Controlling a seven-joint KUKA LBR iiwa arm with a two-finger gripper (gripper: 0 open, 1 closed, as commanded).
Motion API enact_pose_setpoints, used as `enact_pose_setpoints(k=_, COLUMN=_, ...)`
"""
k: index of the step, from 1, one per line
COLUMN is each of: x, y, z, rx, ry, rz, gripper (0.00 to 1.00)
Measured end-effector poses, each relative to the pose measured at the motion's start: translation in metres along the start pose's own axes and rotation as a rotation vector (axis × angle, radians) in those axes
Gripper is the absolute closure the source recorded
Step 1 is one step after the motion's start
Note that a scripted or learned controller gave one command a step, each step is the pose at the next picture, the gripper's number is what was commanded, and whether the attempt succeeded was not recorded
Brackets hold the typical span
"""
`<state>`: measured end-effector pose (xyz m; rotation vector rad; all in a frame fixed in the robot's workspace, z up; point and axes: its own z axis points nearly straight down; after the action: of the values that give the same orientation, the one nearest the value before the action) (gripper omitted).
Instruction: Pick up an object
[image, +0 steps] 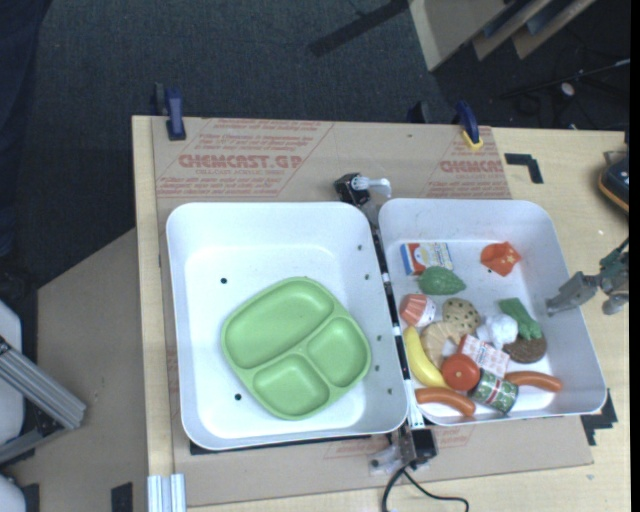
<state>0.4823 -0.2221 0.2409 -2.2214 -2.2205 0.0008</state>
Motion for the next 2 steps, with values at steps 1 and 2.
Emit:
enact_pose_setpoints(k=1, x=0.035, y=0.023, z=0.069, rx=0.007, ry=0.005, rz=-0.004, gripper=0.0)
enact_pose_setpoints(k=2, x=0.094, y=0.107, z=0.161, rx=0.002, ry=0.001, rz=-0.01, gripper=0.0)
